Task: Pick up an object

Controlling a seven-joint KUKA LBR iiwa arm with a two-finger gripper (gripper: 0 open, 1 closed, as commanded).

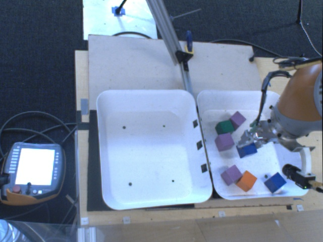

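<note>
The right bin (229,94) holds several small blocks. A purple block (237,119) and a green block (225,127) sit toward the back, with another purple block (224,141) just in front of them. My gripper (251,138) hangs low over the bin's middle, reaching in from the right, directly at the top edge of a blue block (247,149). The view is too small to show whether it grips that block. Near the front wall lie a third purple block (231,174), an orange block (247,181) and a second blue block (275,182).
The left bin (146,96) stands beside the right one, with a shared divider between them. A slanted metal pole (164,24) crosses the back of the bench. A teach pendant (33,173) lies on the floor to the left.
</note>
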